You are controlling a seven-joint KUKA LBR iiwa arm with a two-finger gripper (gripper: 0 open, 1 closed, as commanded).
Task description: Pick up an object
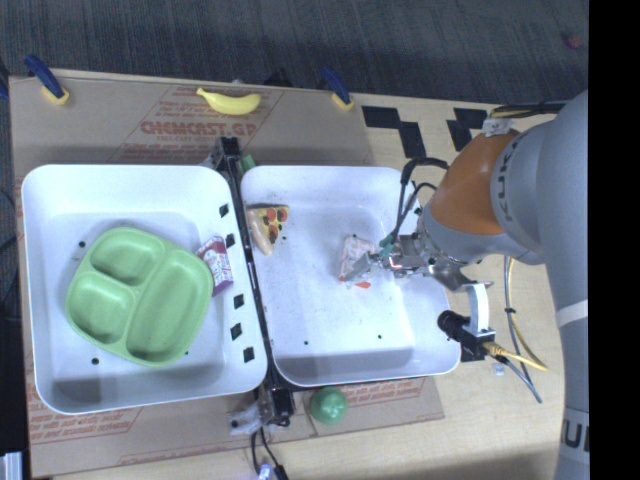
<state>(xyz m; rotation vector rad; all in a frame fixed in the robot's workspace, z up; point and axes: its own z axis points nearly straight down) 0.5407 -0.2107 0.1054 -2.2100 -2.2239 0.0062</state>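
Right white bin (pixel 300 353) holds gripper (pixel 372 259), fingers' state unclear, touching a clear wrapper (pixel 352 256)

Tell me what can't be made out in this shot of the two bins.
- Gripper, camera view: the wrist covers its fingers, so open or shut is unclear.
- Clear wrapper in the right bin: too small and blurred to tell contact with the gripper.
- Packet beside the green tray: label too small to read.

We can see red print on the cardboard sheet (pixel 190 128) under the bins; its large line looks like "CHEMCAST GP", the smaller lines too blurred to read.
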